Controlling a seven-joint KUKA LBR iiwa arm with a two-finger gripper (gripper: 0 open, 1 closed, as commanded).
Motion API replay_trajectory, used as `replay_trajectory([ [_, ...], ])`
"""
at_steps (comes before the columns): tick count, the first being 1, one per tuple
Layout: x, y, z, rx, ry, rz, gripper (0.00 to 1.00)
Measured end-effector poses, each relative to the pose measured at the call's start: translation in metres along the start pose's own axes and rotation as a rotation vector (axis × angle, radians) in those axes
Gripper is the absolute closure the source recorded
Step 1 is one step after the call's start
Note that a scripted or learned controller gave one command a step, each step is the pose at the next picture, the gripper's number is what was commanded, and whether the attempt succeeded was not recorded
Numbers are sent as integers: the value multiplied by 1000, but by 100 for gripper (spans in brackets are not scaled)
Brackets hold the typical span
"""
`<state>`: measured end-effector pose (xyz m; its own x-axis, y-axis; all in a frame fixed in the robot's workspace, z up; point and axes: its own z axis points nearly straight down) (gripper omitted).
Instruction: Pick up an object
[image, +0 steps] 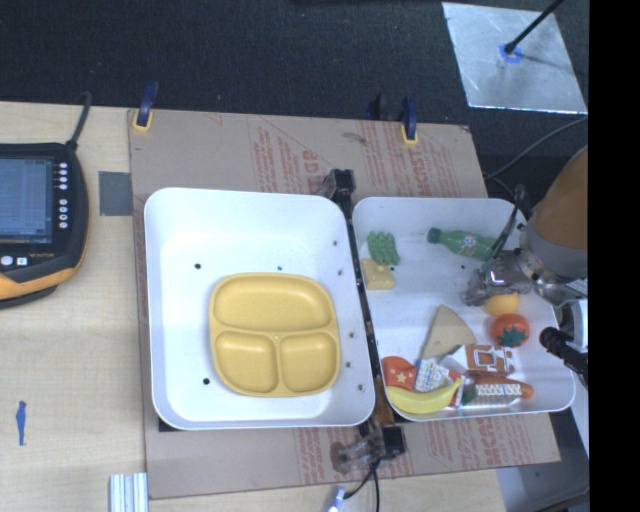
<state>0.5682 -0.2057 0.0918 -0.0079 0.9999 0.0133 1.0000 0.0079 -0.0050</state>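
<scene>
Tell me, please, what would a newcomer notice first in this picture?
First, the big yellow tray with three compartments, lying in the left bin. Next, the heap of small toys in the right bin: a banana at the near edge, a tomato, a green bottle at the far side. The gripper hangs over the right bin's right side, near the tomato.

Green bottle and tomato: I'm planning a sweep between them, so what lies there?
In the camera view, the gripper and a small orange-yellow fruit lie between the green bottle and the tomato.
</scene>
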Motion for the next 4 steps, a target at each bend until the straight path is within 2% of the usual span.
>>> replay_trajectory([
  [1,-7,82,3,15,-8,5,100],
  [2,1,66,-24,-3,-13,6,100],
  [3,67,27,-96,-4,-12,3,100],
  [4,97,-15,-92,-1,-14,2,100],
])
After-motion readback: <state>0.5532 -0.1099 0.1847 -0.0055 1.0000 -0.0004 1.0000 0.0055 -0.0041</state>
